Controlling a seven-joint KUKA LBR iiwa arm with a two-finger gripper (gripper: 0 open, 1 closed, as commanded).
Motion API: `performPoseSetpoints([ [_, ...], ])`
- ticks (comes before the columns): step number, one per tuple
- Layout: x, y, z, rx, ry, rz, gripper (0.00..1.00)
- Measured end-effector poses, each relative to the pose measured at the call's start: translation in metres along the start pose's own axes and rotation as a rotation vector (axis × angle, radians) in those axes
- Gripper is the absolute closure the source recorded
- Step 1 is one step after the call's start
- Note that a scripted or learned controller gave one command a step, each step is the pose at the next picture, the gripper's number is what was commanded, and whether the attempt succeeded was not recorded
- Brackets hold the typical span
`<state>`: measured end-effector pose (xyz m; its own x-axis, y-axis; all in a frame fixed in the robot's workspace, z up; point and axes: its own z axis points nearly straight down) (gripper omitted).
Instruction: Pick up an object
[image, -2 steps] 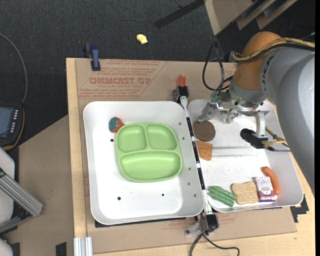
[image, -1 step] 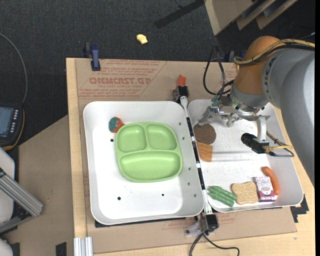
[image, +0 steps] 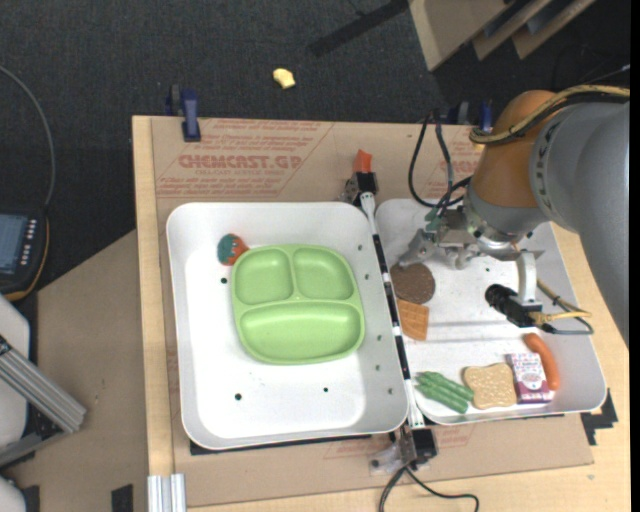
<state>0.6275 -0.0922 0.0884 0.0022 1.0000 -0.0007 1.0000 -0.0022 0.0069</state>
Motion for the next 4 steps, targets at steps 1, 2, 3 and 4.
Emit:
performPoseSetpoints([
  [1, -0.062, 0.035, 0.002, -0.001, -0.003, 0.001, 0.0],
  [2, -0.027, -0.102, 0.0, 0.006, 0.002, 0.002, 0.0],
  [3, -0.081, 0.02, 0.001, -0.008, -0.006, -0.005, 0.0],
  [4, -0.031, -0.095, 0.004, 0.017, 0.006, -0.001, 0.0],
])
